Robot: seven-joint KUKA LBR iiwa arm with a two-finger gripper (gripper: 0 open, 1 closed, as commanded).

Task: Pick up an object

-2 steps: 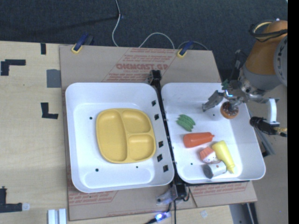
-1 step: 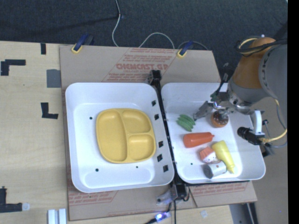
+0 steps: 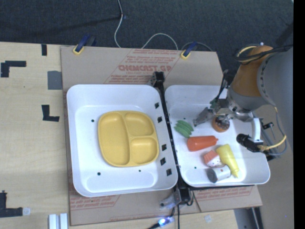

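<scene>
Bins: smooth white plastic, slightly glossy.
Tray: yellow plastic, matt sheen.
Carrot, bottle: smooth toy plastic.
Board under the bins: brown cardboard, matt, printed red.
Bench: pale wood-look, matt.

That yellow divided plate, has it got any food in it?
Empty. All three compartments of the yellow plate show bare in the left bin.

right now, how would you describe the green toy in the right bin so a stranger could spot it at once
Find the right-hand shallow white bin, the one without the yellow divided plate. Near its left wall, close to the divider between the bins, lies a small green ridged toy. It sits just up and left of the orange carrot-shaped toy and is the bin's one green thing.
</scene>
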